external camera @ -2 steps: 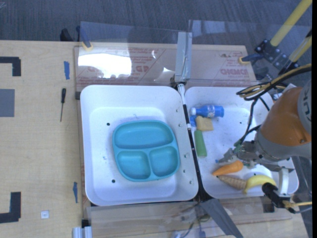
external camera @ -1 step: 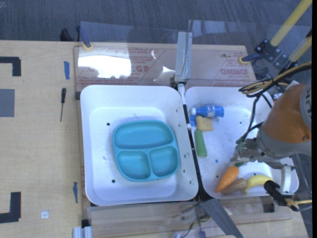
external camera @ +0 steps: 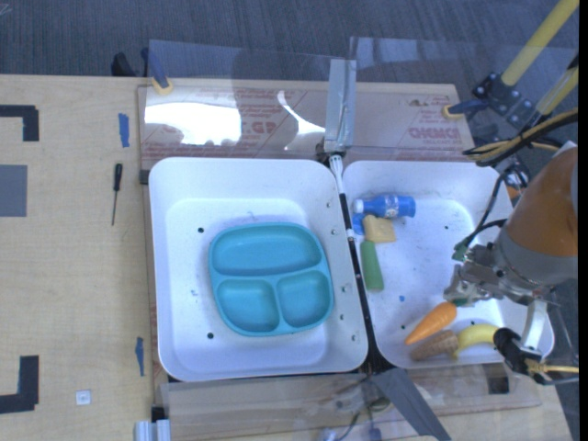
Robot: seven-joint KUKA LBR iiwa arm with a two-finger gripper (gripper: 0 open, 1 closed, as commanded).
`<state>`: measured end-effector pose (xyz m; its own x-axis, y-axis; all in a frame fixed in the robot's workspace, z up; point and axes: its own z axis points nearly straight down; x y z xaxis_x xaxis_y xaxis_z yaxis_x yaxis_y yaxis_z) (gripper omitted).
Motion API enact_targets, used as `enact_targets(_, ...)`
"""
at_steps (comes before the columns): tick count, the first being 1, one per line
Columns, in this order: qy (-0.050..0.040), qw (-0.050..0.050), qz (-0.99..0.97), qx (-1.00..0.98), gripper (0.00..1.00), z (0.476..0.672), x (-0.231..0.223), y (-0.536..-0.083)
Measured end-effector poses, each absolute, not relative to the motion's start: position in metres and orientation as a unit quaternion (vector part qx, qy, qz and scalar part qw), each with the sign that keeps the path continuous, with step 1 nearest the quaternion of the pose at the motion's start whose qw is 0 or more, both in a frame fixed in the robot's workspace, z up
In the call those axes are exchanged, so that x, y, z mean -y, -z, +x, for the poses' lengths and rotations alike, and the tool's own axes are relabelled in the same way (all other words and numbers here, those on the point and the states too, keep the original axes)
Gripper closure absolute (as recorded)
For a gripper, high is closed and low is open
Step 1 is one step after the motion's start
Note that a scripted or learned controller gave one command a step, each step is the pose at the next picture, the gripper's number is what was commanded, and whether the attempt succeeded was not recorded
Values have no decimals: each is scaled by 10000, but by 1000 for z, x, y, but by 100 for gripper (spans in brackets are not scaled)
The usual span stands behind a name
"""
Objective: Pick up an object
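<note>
- The left bin (external camera: 175,246) holds a teal divided plate (external camera: 271,277) with three compartments, one long one at the far side and two smaller ones at the near side.
- The right bin (external camera: 432,186) holds several small things. At its far left a blue bottle (external camera: 386,207) lies on its side, with a tan block (external camera: 379,230) just near of it and a green stick-like piece (external camera: 371,265) running nearward along the divider.
- At the near edge of the right bin an orange carrot (external camera: 434,322) lies tilted, a brown piece (external camera: 434,344) just beside it, and a yellow banana (external camera: 479,335) to their right.
- The gripper (external camera: 470,285) hangs over the right side of the right bin, just far of the carrot and banana; whether it is apart or together cannot be told.
- The arm's orange band (external camera: 554,205) sits above the grey wrist at the right edge.
- The bins rest on a light wooden bench (external camera: 64,292); clear panels (external camera: 239,99) stand behind them, and grey carpet (external camera: 276,7) lies beyond.
</note>
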<state>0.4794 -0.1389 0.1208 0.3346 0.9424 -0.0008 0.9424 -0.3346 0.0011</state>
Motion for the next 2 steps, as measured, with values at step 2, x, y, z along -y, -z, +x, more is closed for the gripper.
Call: enact_targets(2, -43, 34, 7800, -6258, 100, 482, 89, -337)
